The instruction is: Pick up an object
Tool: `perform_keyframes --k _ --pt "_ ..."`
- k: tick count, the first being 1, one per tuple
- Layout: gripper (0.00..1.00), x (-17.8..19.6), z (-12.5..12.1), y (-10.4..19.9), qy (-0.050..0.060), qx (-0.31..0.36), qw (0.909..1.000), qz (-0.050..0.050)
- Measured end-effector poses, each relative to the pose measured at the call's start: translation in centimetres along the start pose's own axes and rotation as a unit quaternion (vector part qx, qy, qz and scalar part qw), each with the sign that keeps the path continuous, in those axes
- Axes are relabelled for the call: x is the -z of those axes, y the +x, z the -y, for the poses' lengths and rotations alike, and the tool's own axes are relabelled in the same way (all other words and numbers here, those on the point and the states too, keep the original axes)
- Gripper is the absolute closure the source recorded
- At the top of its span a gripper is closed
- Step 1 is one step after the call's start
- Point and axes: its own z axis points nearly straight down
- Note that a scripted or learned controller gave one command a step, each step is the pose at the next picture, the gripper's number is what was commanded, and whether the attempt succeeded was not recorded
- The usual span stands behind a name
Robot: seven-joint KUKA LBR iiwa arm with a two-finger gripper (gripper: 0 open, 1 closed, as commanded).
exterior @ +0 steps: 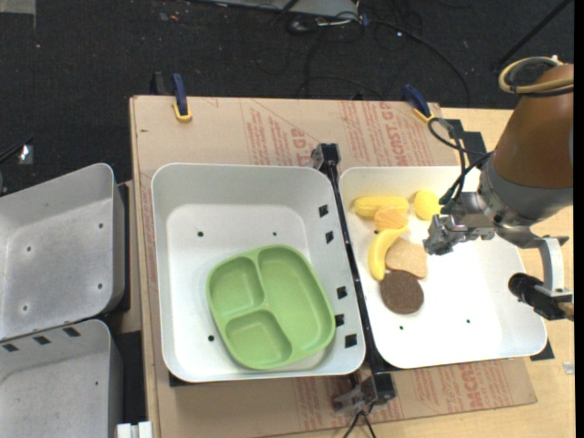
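Dark carpet strewn with cables (383, 26) surrounds a cardboard-covered tabletop (265, 126), clamped at its far edge by two blue-and-yellow clips, the left clip (181, 99) and the right clip (418, 103). At the far left, off the board, sit two spare white trays (55, 245), one behind the other. On the tabletop the left bin (182, 199) carries a light-green divided plate (269, 307) with three compartments, lying toward the bin's near side and tilted slightly against its edges. Just beside it, across a black divider, the right bin (474, 336) holds a cluster of play food in its far-left part: a yellow oblong piece (376, 205) at the far side, an orange piece (392, 218) touching it, a round yellow piece (426, 204) to their right, a yellow banana (381, 252) curving toward the near side, a tan slice (408, 261) touching the banana, and a dark brown round cookie (401, 293) nearest the viewer, overlapped at its far edge by the slice. The grey arm (538, 153) with its orange band enters from the right, its end effector (441, 237) poised just right of the tan slice and near the round yellow piece; whether it is released or clenched cannot be told from this angle, and nothing is visibly grasped.
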Motion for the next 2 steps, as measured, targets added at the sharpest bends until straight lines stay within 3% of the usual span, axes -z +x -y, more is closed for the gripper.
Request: perform_keyframes --k 2 --pt "1.0 -0.3 1.6 10.9 0.0 0.0 1.0 0.0"
